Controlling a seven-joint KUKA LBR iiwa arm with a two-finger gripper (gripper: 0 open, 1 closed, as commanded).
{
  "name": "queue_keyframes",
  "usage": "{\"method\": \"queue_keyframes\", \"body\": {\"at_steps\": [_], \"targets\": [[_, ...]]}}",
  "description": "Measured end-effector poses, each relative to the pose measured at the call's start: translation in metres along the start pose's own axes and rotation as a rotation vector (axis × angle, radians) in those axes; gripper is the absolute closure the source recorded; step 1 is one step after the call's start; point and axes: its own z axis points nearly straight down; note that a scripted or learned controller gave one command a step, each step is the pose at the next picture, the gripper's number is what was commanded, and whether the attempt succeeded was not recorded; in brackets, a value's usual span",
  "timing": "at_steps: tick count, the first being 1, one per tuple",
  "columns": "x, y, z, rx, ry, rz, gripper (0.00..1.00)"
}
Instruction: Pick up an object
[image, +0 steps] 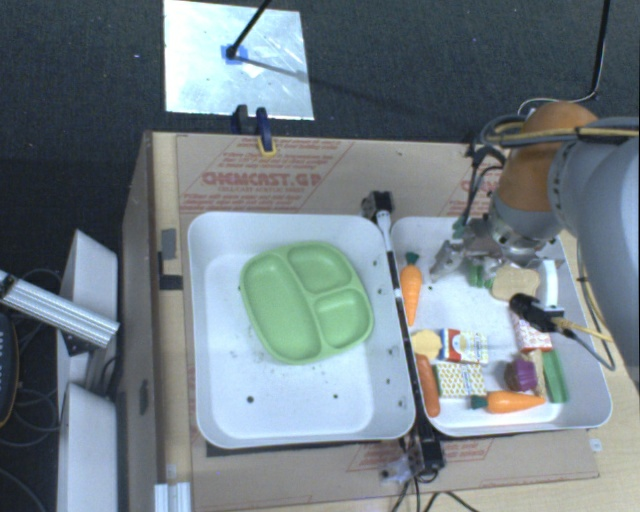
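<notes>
On my left I see the shallow white plastic bin (215, 400) holding a smooth pale-green plastic plate with three compartments (305, 301), lying flat near its middle. In the matching right-hand bin (590, 400), glossy toy food lies scattered: a tapered orange carrot (410, 288) by the dividing wall, small printed cartons (461, 346), another orange carrot (514, 402) and a purple lump (521, 375). The grey metal gripper (468, 255) hangs over that bin's far end above the bare floor, and I cannot tell how its jaws stand.
</notes>
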Motion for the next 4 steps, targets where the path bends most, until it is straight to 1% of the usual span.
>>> {"method": "queue_keyframes", "body": {"at_steps": [1,2,3,4], "targets": [[-0.037,0.027,0.008,-0.032,0.005,-0.004,0.00],[-0.075,0.026,0.011,-0.036,0.002,-0.005,0.00],[-0.075,0.027,0.000,-0.040,-0.001,-0.009,1.00],[-0.075,0.027,0.000,-0.040,-0.001,-0.009,0.00]]}}
